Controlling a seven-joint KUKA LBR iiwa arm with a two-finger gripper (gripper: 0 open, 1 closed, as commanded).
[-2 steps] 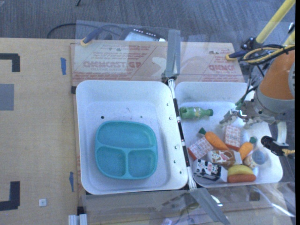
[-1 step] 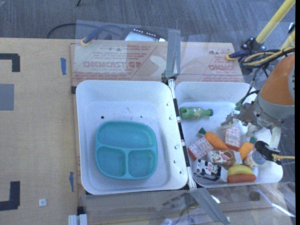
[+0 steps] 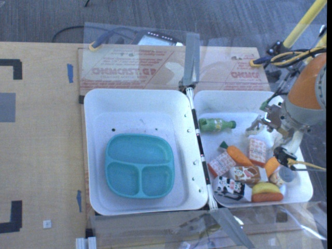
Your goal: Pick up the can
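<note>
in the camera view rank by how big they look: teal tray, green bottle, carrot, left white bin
1. left white bin
2. teal tray
3 and 4. green bottle and carrot: they look about alike, so I won't rank them.

I see one fixed camera, set above bench (image 3: 36,139), looking down at slant. Far enough out for both white bins: left bin (image 3: 98,105) well to gripper's (image 3: 270,119) left, right bin (image 3: 228,105) under it. Grey floor runs beyond gripper, along top. Arm (image 3: 306,95) enters from my right edge.
</note>
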